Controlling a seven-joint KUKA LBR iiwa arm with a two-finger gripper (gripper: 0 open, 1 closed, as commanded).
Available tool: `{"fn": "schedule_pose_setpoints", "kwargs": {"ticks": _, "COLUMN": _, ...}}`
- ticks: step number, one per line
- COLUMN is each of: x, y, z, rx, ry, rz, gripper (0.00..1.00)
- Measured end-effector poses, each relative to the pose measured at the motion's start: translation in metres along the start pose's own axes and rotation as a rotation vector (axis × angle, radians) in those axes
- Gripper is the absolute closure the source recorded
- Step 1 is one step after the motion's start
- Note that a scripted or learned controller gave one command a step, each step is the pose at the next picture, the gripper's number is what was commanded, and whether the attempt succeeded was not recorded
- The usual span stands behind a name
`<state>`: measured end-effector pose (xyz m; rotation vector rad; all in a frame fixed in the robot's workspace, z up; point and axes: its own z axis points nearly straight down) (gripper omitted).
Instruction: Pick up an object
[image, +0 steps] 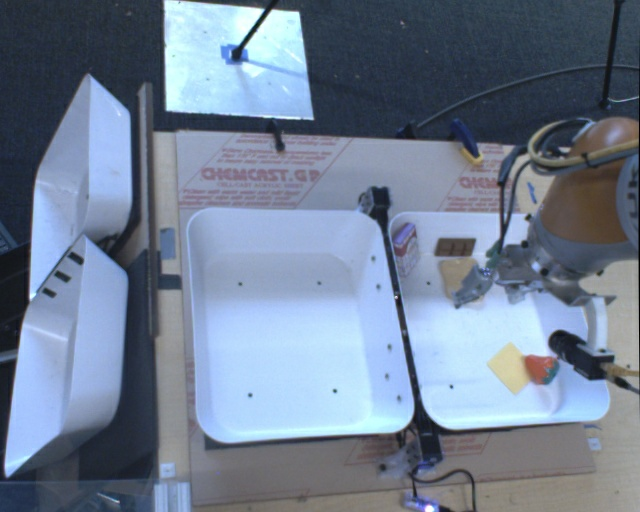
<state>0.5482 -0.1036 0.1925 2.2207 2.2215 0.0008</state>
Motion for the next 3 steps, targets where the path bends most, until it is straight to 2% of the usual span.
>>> {"fn": "schedule_pose_setpoints", "kwargs": {"ticks": 1, "x": -0.008, "y": 0.07, "z": 0.081, "rx": 0.005, "ry": 0.0, "rz": -0.001, "gripper": 0.0}}
{"fn": "schedule_pose_setpoints", "kwargs": {"ticks": 2, "x": -0.099, "y": 0.087, "z": 0.108, "rx": -0.001, "ry": -0.002, "rz": 0.005, "gripper": 0.0}}
{"fn": "schedule_pose_setpoints", "kwargs": {"ticks": 3, "x": -0.089, "y": 0.017, "z": 0.106, "rx": -0.004, "ry": -0.001, "rz": 0.001, "gripper": 0.0}}
